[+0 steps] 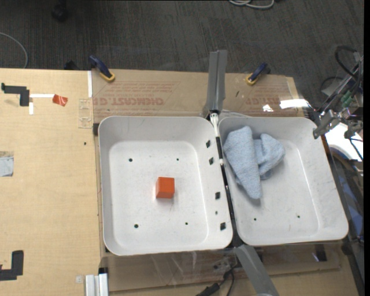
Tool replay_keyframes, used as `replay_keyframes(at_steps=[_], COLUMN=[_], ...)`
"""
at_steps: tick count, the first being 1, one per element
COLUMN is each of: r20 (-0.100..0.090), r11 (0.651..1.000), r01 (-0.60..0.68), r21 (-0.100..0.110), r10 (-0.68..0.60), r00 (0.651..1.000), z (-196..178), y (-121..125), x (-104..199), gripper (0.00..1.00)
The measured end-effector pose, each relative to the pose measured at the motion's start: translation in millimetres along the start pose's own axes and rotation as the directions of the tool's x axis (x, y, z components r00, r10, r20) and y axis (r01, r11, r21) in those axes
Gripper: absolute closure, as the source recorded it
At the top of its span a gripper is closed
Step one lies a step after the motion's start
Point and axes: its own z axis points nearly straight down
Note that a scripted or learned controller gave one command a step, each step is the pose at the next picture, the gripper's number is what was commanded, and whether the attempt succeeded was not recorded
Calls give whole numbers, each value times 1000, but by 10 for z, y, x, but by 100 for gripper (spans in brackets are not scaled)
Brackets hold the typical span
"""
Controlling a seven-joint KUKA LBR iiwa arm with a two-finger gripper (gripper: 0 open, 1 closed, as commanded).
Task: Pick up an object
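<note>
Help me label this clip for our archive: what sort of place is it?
Likely a robotics lab test bench. Two white bins, left and right, sit on clamped cardboard, holding test items: an orange block and a blue cloth. Cables trail over grey carpet.

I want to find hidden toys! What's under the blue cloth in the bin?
The blue cloth lies bunched on the right bin's white floor. Bare floor shows all around it. Whatever might sit beneath its folds is covered, so I cannot tell.
</note>
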Motion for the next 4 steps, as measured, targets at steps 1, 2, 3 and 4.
replay_keyframes(at_steps=[1, 2, 3, 4], r20=[2, 2, 5, 4], r11=[996, 865, 513, 237], r01=[93, 502, 858, 971], r21=[-3, -2, -3, -2], r10=[-93, -502, -858, -971], r00=[996, 865, 513, 237], z=[-362, 7, -58, 1818], y=[416, 50, -476, -922], x=[-5, -10, -8, 1], gripper=[0, 0, 0, 0])
